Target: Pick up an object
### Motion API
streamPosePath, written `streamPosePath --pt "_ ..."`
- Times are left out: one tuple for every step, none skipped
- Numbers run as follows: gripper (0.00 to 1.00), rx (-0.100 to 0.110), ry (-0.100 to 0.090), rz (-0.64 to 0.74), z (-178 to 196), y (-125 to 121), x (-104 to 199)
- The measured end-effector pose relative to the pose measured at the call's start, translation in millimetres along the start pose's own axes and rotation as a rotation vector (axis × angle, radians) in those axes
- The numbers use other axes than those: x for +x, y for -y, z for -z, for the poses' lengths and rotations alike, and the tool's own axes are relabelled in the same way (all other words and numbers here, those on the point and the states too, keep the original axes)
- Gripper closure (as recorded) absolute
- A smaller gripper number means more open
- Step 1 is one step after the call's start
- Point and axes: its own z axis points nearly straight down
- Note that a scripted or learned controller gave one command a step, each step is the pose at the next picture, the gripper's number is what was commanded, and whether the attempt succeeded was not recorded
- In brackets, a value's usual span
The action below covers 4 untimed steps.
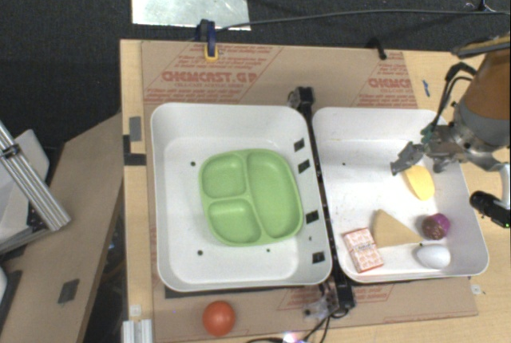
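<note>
The gripper [417, 158] is over the right bin [351, 198], near the right side of the frame. Its two dark fingers look spread apart, one pointing left and one more to the right, and nothing is between them.

The nearest thing is a yellow lemon-shaped toy [420, 182]. It lies just below the gripper in the picture, a tiny bit to the right. Its top end looks like it sits right under the fingers, but I cannot tell if they touch it. The long side of the yellow toy runs from upper left to lower right.

So the next move seems to be mostly straight down, with a small shift toward the bottom of the frame. The fingers would need to close across the short side of the yellow toy, not along its long side.

Other things lie further down in the same bin: a tan wedge [393, 230], a purple ball [435, 226], a white egg [433, 256] and a small red and white box [362, 249]. They are all farther from the gripper.

The left bin [172, 174] holds a green tray [249, 196]. An orange ball [219, 317] sits on the table [136, 86] at the bottom of the frame.
</note>
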Motion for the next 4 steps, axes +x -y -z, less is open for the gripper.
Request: streamPosePath --pt "0.0 -0.009 0.002 0.002 4.4 -2.5 0.0" --pt "0.0 -0.005 0.001 0.0 -38.0 1.7 0.7" --pt "0.0 -0.007 0.001 0.0 -90.9 -4.9 -6.7" --pt "0.0 -0.008 0.002 0.0 -97.1 -5.8 -6.6"
